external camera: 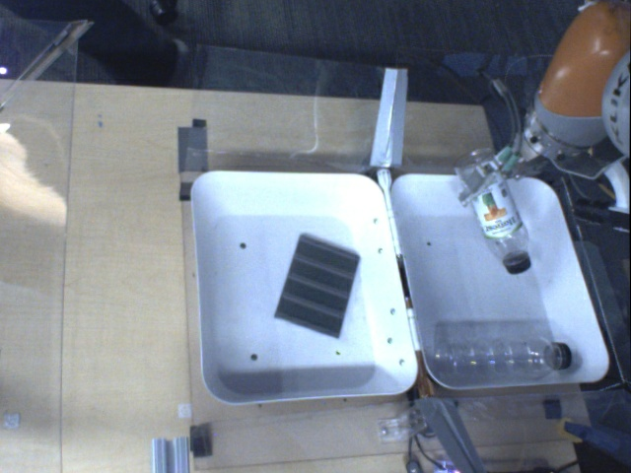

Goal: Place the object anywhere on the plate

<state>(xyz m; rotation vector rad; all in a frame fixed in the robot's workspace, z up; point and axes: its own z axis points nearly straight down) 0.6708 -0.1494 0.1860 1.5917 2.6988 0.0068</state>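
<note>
Wooden bench (pixel 118 264), ridged dark plate (pixel 317 285) left bin (pixel 227 205); clear bottle (pixel 493 355) right.

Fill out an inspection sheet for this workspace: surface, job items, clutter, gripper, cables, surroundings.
Surface: wooden bench bearing two shallow white bins side by side, left bin and right bin.
Job's things: dark grey ribbed plate lying flat at a slant in the left bin; small labelled bottle, black cap pointing down, held over the right bin.
Clutter: clear plastic bottle with a dark cap, lying on its side along the right bin's near wall.
Gripper: gripper above the right bin, closed on the small labelled bottle's upper end.
Cables: dark cables below the bins' near edge.
Surroundings: dark floor beyond the bench; clear panel at left.
</note>
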